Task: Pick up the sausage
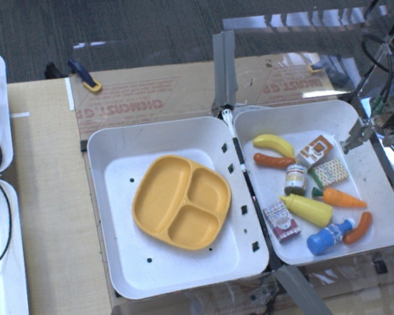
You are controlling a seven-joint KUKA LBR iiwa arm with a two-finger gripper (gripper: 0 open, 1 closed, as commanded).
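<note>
A reddish-brown sausage (pixel 273 159) lies in the right bin (pixel 383 179), just below a yellow banana (pixel 274 144) at the bin's upper left. A second sausage-like orange-red piece (pixel 358 227) lies at the bin's lower right, next to a blue bottle (pixel 329 237). My gripper (pixel 355 137) hangs at the right bin's upper right rim, well to the right of the first sausage and apart from every item. Nothing shows in its grasp.
The right bin also holds a small can (pixel 295 178), two printed boxes (pixel 321 159), a carrot (pixel 343 198), a yellow squeeze bottle (pixel 309 208) and a red carton (pixel 281 221). A yellow divided plate (pixel 181 202) sits in the left bin (pixel 109 201).
</note>
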